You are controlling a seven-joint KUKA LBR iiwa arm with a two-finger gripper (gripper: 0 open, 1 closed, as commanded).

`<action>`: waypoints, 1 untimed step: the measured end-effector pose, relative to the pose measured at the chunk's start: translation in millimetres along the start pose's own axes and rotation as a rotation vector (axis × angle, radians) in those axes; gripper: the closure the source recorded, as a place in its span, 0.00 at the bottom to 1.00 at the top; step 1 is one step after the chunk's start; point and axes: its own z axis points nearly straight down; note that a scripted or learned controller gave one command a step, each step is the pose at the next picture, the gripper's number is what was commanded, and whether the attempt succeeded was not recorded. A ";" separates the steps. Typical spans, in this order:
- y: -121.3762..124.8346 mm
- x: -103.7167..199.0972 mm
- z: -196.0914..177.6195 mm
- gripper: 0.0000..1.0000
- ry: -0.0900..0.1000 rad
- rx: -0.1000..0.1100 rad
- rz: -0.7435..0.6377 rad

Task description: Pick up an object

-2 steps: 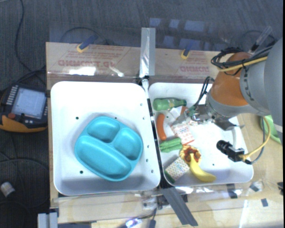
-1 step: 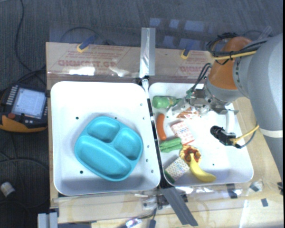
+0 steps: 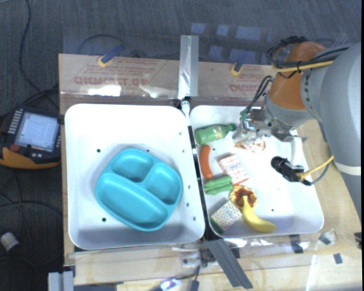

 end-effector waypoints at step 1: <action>-9.2 29.6 -76.8 1.00 0.023 0.055 -0.422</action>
